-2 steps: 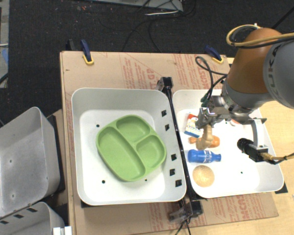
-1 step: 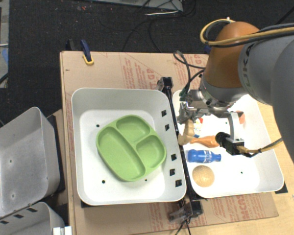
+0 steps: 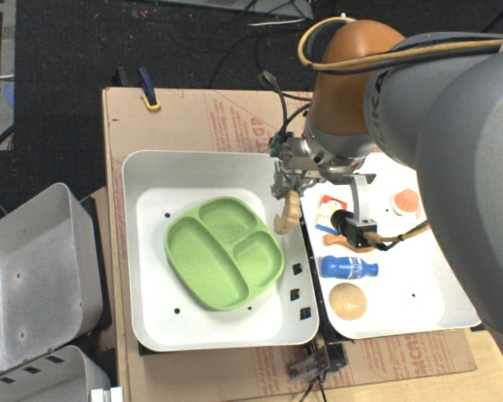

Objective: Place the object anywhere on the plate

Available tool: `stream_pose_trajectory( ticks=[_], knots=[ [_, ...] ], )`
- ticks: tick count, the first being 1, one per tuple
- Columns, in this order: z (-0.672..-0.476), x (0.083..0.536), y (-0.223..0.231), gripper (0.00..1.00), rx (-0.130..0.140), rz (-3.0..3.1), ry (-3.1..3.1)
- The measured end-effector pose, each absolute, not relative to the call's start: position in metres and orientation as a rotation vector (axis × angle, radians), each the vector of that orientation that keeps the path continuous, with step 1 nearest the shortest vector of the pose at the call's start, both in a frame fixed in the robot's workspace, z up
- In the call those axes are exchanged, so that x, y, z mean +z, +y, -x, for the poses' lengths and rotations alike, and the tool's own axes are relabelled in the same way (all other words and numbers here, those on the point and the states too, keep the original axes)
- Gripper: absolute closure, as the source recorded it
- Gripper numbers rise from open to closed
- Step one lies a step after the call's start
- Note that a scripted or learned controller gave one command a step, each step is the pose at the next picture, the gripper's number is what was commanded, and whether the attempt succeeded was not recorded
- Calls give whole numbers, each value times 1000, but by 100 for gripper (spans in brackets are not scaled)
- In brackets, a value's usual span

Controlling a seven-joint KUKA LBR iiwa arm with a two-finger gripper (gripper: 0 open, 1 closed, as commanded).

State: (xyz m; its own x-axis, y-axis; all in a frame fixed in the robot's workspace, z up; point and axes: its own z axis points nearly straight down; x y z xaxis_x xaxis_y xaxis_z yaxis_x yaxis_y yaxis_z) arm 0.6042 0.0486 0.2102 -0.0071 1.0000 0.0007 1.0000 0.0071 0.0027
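A green divided plate (image 3: 224,252) lies in the left white bin (image 3: 151,308). My gripper (image 3: 290,193) hangs over that bin's right side, just past the plate's upper right rim. It is shut on a small tan object (image 3: 287,213), which dangles from the fingers above the bin floor, beside the plate and not over it.
The right bin (image 3: 427,291) holds a blue bottle (image 3: 346,267), a round tan ball (image 3: 347,301), a small orange piece (image 3: 334,241), a red-and-white item (image 3: 330,203) and a pale orange disc (image 3: 406,200). The arm covers much of the right bin's far side. A grey container (image 3: 33,275) stands at the left.
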Motion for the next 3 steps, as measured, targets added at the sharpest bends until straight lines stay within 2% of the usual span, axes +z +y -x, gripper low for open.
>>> stream_pose_trajectory(
  ticks=[1,2,3],
  knots=[
    [-629,215,86,100,5,-2213,2228],
    [-645,230,135,100,5,-2213,2228],
    [-644,229,132,0,-1,-2217,2225]
  ],
)
